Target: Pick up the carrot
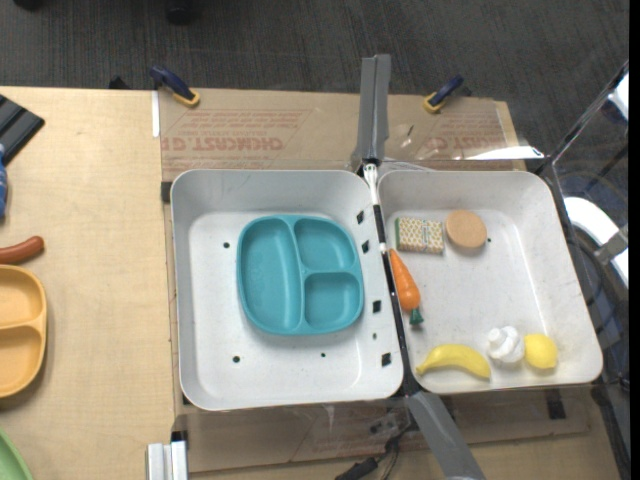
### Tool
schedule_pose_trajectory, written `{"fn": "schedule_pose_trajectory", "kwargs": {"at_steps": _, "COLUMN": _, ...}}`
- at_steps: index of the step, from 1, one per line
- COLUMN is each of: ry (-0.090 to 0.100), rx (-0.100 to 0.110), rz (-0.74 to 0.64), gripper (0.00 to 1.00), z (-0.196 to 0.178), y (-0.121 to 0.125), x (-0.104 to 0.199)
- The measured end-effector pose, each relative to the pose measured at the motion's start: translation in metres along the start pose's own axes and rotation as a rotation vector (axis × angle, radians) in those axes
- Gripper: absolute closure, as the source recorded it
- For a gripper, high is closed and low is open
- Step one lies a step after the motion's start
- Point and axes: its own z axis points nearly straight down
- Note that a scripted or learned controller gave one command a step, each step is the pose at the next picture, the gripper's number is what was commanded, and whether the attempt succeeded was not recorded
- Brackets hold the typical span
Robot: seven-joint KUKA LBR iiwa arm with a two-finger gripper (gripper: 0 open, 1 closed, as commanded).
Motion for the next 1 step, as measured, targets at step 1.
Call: {"fn": "schedule_pose_trajectory", "kwargs": {"at_steps": 1, "ry": 0.004, "rx": 0.001, "rz": -0.23, "gripper": 1.0, "z": 0.1079, "y": 0.0023, "x": 0.013}}
